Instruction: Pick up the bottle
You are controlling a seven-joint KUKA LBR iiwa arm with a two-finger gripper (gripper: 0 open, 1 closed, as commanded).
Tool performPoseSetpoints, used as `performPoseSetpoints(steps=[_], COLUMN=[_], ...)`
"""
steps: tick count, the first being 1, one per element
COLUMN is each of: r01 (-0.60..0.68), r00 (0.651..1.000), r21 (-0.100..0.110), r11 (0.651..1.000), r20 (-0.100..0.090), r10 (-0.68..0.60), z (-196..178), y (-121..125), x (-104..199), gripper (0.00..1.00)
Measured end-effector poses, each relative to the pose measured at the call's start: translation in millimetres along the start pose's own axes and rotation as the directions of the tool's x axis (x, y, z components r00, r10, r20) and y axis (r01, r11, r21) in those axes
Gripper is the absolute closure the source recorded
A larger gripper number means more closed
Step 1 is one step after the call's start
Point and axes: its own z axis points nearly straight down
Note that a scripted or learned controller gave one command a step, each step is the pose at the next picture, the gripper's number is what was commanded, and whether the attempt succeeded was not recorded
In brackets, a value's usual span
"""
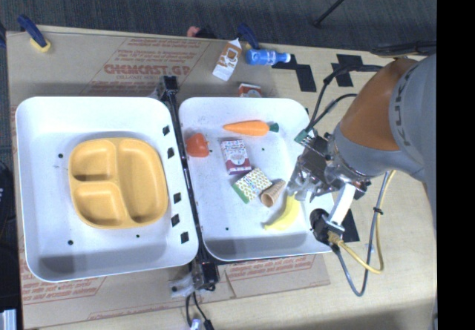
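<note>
We see the blue bottle [266, 58] lying on its side on the cardboard-covered bench, outside both bins, just beyond the far rim of the right bin [223, 243] and near a small carton [228, 59] that also rests on the cardboard. The gripper [306, 186] sits well apart from that bottle, low over the near right corner of the right bin, close to the banana [284, 215] and the waffle cone [272, 191]. We cannot tell how it stands at the tip, since the wrist hardware and cables crowd that spot. Inside the right bin we count a carrot [248, 127] toward the far side, a red tomato-like piece [197, 145] by the left wall, a dark red packet [235, 156] near the middle, and a green and yellow patterned box [252, 184] just beside the cone. The left bin [44, 121] holds a yellow divided plate [119, 181] with three compartments. The grey arm [386, 121], with its orange band, comes in from the right of the view, and a yellow cable [364, 265] loops below the wrist over the bench.
</note>
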Motion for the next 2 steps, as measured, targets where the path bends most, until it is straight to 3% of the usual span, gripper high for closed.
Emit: performPoseSetpoints(steps=[1, 2], r01=[-0.080, 0.103], r00=[0.997, 0.995], r21=[-0.005, -0.001], r11=[0.997, 0.995], r20=[-0.001, 0.000], r10=[0.080, -0.103], z=[-158, -8], y=[5, -3], x=[-8, 3], gripper=[1.00, 1.00])
